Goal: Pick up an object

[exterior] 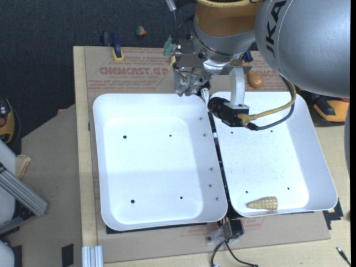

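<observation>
A small tan ridged object (262, 203), shaped like a corn cob, lies near the front edge of the right bin (311, 149). My gripper (190, 87) hangs at the far rim of the left bin (100, 115), close to the divide between the two bins. It is far from the tan object, and I see nothing held in it. The big grey and orange arm above hides part of the gripper.
An orange rounded thing (255, 79) sits on the board just behind the right bin. A black fitting with a yellow cable (229, 111) hangs from the wrist over the right bin's far left corner. Clamps (117, 49) stand along the board's back edge.
</observation>
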Controlling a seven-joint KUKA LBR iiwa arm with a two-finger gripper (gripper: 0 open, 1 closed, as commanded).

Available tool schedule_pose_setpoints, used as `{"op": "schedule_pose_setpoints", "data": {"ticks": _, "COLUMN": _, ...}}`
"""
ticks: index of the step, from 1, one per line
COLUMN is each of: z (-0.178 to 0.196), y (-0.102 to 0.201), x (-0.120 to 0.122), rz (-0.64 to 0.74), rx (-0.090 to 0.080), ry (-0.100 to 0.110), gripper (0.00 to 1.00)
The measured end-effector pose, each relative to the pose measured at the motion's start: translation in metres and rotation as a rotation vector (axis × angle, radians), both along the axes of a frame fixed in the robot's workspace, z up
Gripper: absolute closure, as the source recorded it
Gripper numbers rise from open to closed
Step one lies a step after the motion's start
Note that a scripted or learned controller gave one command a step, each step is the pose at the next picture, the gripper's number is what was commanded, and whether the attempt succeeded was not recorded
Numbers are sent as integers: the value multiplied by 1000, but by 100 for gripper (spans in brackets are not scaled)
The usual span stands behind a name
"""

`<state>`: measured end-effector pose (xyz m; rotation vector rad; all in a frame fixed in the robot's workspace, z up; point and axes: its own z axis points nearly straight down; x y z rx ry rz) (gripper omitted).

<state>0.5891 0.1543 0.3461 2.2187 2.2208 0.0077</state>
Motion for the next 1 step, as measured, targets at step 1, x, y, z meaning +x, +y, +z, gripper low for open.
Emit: {"op": "schedule_pose_setpoints", "data": {"ticks": 1, "z": -79, "y": 22, "x": 4, "rz": 1, "rx": -3, "ry": 14, "gripper": 100}}
